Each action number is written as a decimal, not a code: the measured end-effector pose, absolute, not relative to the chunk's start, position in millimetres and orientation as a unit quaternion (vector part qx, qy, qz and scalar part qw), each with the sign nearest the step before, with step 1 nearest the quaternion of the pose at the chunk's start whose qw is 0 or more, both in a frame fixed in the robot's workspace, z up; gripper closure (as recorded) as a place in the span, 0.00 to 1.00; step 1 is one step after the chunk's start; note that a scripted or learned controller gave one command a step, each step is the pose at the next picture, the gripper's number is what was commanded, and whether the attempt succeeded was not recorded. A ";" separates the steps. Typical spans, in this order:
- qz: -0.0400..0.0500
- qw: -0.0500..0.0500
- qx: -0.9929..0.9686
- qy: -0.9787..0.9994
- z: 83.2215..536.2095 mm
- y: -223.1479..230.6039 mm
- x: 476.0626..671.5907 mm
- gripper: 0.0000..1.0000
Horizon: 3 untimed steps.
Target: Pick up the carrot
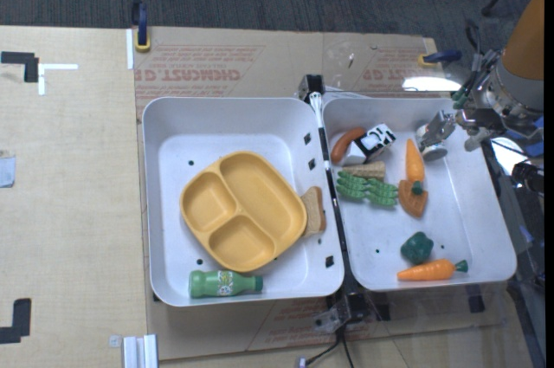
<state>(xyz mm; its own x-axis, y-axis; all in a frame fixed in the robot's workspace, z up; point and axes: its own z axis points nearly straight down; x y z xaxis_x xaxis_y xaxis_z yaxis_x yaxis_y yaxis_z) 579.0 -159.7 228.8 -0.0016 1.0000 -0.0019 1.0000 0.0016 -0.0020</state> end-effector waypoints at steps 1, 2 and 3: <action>0.001 0.000 -0.679 -0.734 115.6 -185.2 618.5 0.00; 0.001 0.001 -0.722 -0.692 92.0 -169.6 608.6 0.00; 0.001 0.000 -0.722 -0.692 101.3 -170.4 608.9 1.00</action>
